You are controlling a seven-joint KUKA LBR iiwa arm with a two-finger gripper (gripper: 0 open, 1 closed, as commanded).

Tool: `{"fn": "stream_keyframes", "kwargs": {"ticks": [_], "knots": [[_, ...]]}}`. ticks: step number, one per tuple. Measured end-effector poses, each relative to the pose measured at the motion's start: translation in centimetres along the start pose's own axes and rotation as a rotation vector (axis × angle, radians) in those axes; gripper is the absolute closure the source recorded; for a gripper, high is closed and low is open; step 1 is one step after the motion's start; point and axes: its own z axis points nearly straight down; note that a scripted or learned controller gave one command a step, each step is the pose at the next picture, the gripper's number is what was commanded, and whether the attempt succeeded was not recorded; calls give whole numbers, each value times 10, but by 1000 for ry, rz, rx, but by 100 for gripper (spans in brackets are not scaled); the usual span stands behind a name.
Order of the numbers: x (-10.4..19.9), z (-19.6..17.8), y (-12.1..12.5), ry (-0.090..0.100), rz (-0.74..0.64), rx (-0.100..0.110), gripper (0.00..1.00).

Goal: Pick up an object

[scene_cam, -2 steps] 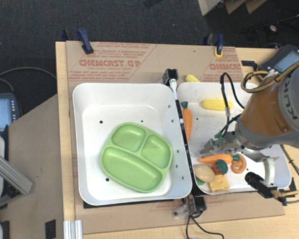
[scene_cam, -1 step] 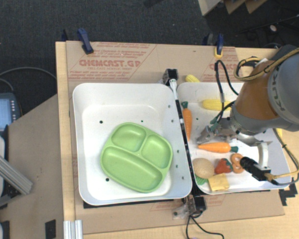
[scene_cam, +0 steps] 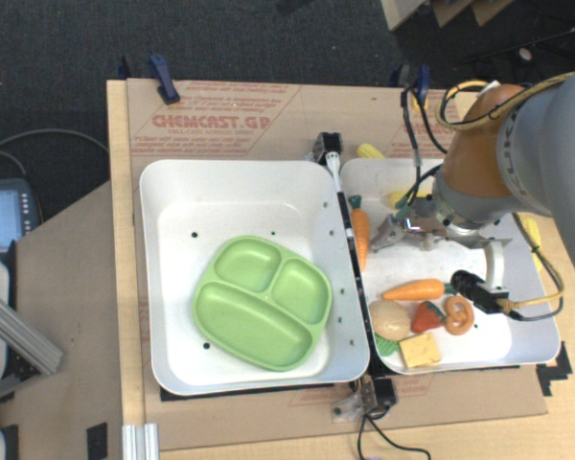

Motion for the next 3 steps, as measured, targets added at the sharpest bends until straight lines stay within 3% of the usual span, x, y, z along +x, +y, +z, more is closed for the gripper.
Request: {"fn": "stream_keyframes", "kwargs": {"ticks": [1,2,3], "knots": [[-5,0,57,-1,1,4,0],[-17,6,72,10,10,45,0],[-31,5,75,4,6,25,0]]}}
